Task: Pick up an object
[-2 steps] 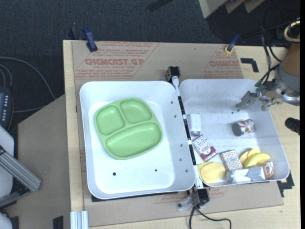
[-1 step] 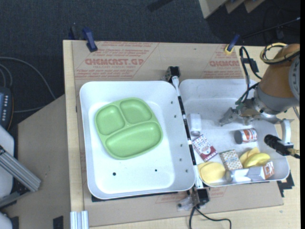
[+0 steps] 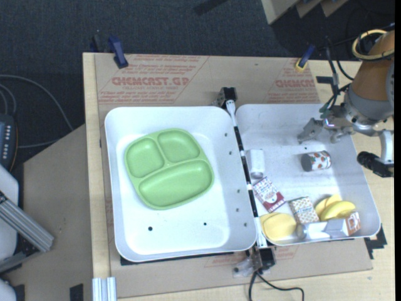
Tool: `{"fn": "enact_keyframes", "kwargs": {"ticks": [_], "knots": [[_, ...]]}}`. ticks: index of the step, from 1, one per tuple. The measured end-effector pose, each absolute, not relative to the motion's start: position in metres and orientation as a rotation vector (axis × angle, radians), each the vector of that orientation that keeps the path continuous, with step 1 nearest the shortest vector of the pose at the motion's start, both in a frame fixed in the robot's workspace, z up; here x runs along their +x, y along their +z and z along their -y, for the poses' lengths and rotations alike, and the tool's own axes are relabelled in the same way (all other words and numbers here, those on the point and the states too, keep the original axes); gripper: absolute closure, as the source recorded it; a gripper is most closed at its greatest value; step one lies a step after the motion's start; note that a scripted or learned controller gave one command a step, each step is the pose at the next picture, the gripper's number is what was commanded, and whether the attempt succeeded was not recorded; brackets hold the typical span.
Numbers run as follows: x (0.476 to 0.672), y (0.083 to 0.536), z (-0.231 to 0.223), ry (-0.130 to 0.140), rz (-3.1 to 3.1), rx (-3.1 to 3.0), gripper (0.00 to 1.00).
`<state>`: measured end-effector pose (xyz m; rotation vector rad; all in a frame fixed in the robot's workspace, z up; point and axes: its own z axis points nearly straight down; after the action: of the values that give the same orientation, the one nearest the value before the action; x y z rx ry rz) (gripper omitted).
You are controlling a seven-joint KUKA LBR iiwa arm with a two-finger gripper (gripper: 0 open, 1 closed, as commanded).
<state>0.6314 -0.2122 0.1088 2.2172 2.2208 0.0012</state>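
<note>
- My pincer hangs over the far part of the right bin, fingers spread and pinching nothing.
- The nearest thing to take is the can, lying on its side just below my pincer, apart from everything else on the bin floor.
- I judge the can light and stiff, with a smooth round wall that could roll or slip; I would close across its short width, near the middle, not over the ends.
- The other candidates crowd the near end of the bin: a red packet, a patterned box, a yellow lump, a banana and a small carton. They touch or overlap, so a clean hold there looks harder.
- A small white tube lies close to the wall between the bins, awkward for my fingers.
- The left bin holds a green tray, wide and flat, a poor fit for me.
- Nothing stands between my pincer and the can.
</note>
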Motion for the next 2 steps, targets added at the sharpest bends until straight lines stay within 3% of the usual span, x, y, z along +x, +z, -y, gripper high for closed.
{"fn": "enact_keyframes", "kwargs": {"ticks": [1,2], "knots": [[0.589,0.084,0.178,-0.001,-2.223,2.222,0.00],[0.557,0.111,0.201,-0.002,-2.221,2.223,0.00]]}}
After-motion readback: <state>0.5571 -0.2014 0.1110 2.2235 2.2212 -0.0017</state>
